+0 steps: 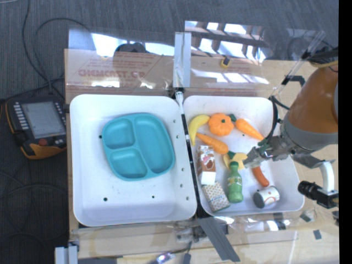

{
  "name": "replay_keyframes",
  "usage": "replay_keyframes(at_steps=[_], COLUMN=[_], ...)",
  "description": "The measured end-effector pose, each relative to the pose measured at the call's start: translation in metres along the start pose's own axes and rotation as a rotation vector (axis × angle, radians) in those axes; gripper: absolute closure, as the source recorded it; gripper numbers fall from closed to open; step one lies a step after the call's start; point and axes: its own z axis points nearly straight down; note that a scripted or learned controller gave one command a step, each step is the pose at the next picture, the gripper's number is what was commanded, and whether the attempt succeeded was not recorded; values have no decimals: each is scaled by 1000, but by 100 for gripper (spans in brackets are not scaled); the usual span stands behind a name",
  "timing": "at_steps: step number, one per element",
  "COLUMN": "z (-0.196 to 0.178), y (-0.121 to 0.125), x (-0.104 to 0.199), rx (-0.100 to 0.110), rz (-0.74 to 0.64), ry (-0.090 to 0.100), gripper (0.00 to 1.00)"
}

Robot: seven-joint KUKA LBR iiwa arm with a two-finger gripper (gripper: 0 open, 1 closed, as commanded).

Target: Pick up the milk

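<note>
small brown-and-white milk carton [207, 166] lies untouched by right bin's [286, 205] left wall | gripper [257, 156] — finger state unclear | risk — snagging green bottle [235, 183] between them

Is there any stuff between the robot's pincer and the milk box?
Yes. The pincer hangs over the right side of the right bin. The milk carton lies by the bin's left wall. Between them sit a green bottle and a small yellow piece. An orange carrot lies just above the carton.
</note>
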Motion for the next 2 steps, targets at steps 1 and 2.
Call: replay_keyframes(at_steps=[1,2], z=[-9,-17], y=[1,2], x=[1,2], rx=[0,1], rz=[-1,-3], ry=[1,1], gripper=[100,100])
